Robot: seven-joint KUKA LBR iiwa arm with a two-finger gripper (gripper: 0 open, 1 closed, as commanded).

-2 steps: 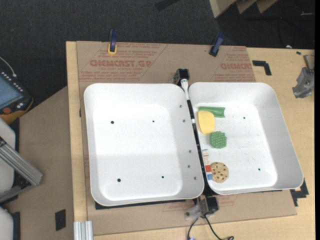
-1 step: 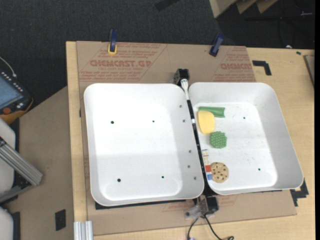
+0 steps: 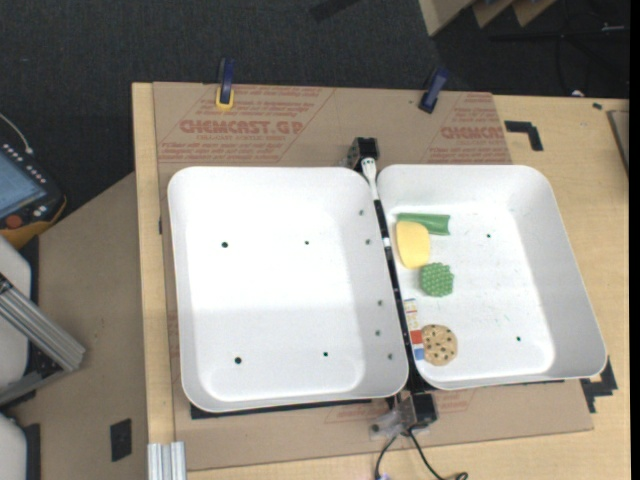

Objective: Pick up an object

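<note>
targets: yellow piece (image 3: 412, 243), green ball (image 3: 436, 280), cookie (image 3: 438, 344), green strip (image 3: 425, 223) | lined up along the right bin (image 3: 560, 268) inner wall, beside the divider | left bin (image 3: 200, 268) adjoining | my gripper: state I cannot tell | judgement: entering from right, they lie across the bin, leftward

Light falls even and bright from above. The left bin (image 3: 270, 288) shows a softer, greyer band across its upper half and a brighter patch below. The right bin (image 3: 520, 268) glares near white, detail washed out on its floor. Thin dark shadows sit under the bins' near edges. The floor (image 3: 90, 28) behind stays dim. Overall slightly soft, grainy; small items lack crisp edges.
</note>
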